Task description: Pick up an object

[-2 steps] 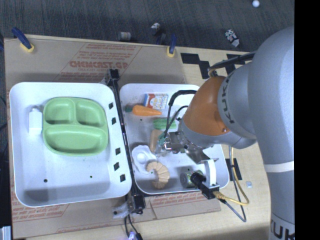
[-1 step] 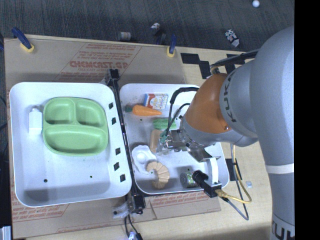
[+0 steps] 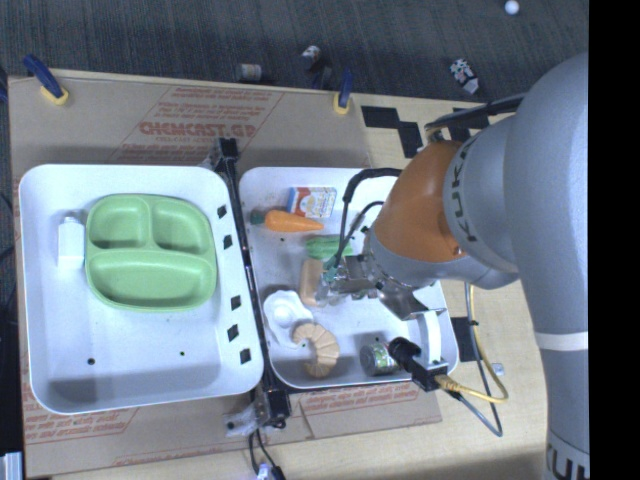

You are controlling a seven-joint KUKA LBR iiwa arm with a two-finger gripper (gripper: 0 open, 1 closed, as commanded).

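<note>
Cardboard-covered bench (image 3: 180,118) on dark carpet (image 3: 150,18)

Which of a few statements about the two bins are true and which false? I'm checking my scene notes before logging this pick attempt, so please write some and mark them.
1. A green divided plate lies in the left bin. True.
2. The carrot lies in the left bin. False: it lies in the right bin.
3. The croissant is in the right bin. True.
4. The arm reaches over the left bin. False: it is over the right bin.
</note>
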